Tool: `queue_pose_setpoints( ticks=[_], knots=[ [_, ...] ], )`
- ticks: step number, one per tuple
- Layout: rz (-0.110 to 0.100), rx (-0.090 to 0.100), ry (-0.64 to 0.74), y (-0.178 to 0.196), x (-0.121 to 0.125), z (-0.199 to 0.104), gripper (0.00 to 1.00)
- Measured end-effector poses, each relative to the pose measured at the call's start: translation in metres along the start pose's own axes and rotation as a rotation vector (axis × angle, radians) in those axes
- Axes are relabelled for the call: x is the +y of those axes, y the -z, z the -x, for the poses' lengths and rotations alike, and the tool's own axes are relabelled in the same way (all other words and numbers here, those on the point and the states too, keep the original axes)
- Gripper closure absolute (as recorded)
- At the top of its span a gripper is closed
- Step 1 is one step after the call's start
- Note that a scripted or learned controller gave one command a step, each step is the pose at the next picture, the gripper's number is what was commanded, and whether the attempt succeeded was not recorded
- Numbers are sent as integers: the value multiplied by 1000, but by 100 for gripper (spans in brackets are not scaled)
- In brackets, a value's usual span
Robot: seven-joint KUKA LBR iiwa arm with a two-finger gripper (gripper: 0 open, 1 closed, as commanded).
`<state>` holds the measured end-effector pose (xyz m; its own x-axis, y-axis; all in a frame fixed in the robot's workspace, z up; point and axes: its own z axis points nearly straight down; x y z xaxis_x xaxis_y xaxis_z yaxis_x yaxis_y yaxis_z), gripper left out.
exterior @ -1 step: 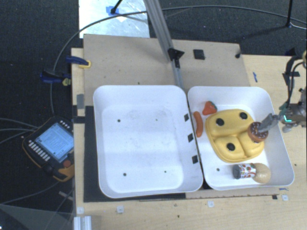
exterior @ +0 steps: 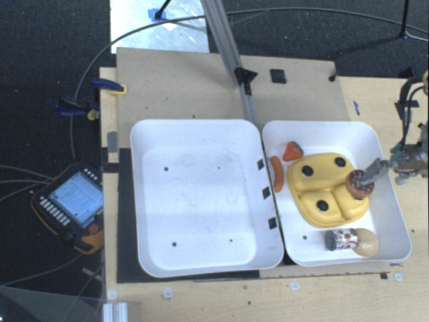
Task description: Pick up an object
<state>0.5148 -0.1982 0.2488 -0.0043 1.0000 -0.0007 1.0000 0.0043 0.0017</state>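
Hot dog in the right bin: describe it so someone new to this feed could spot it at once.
Start at the right bin, the one holding the big yellow block. Look along its left wall, next to the seam with the other bin: the hot dog lies there lengthwise, left of the block. It is the thin orange stick, unlike the stubby orange wedge above it.

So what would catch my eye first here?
Probably the big yellow block with dark holes in the right bin, with a small brown object at its right edge. The gripper reaches in from the right toward that brown object. The left bin is plain white beside it.
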Motion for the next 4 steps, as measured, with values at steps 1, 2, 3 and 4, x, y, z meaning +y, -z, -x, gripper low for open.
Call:
queue_pose_setpoints(
  ticks=[1, 2, 3, 4],
  knots=[
    [-3, 1, -3, -42, 4, -2, 0],
    [-5, 2, -3, -105, 4, -5, 0],
    [10, -5, 0, -116, 8, -3, 0],
    [8, -2, -1, -109, 7, -4, 100]
  ],
)
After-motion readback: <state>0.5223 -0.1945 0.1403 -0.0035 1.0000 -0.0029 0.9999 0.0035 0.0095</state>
